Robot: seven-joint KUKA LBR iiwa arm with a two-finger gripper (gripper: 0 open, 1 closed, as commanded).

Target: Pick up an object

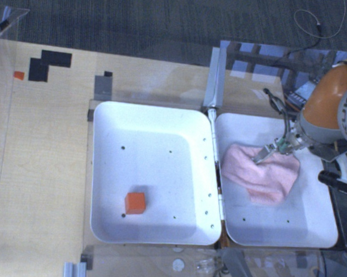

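A pink cloth (pixel 265 174) lies crumpled in the right bin (pixel 309 232). A small orange cube (pixel 135 203) sits near the front of the left bin (pixel 162 128). My gripper (pixel 263 155) reaches in from the right and its tip rests on the upper part of the cloth. The orange band of the arm (pixel 327 99) is above it at the right edge.
A metal divider (pixel 214 78) runs between the bins at the back. Black and orange markers (pixel 44 65) lie on the wooden bench at far left. Cables (pixel 314 23) and frame parts crowd the back right.
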